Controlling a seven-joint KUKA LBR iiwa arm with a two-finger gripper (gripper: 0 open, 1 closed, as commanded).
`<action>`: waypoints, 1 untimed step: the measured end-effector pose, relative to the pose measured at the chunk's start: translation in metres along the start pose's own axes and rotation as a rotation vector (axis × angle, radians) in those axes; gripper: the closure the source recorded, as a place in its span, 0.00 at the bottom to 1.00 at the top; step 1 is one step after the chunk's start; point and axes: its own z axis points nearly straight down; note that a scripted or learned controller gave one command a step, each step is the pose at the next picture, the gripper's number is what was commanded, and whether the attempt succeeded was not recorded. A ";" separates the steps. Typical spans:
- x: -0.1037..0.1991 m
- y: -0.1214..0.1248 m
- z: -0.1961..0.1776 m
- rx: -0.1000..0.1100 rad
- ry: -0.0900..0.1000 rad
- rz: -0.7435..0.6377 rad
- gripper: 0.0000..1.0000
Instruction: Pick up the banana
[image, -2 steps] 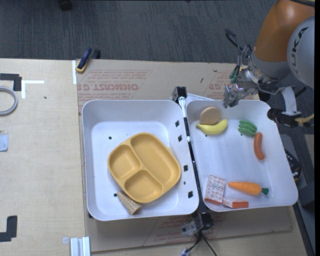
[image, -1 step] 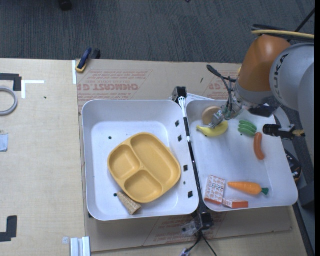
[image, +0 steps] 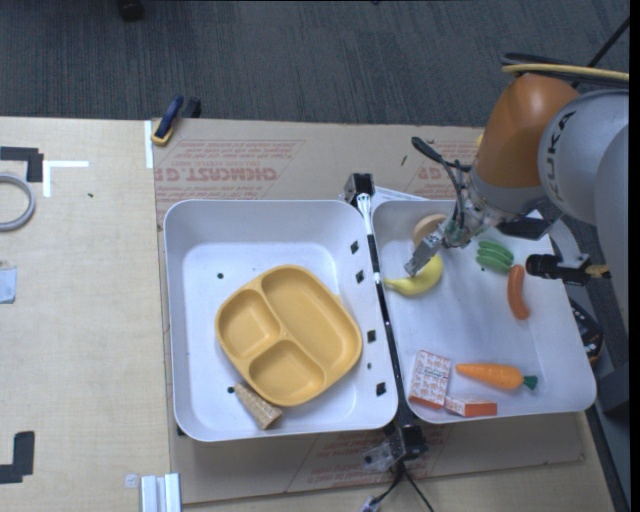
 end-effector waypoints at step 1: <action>0.023 -0.027 0.009 -0.012 -0.013 -0.126 0.00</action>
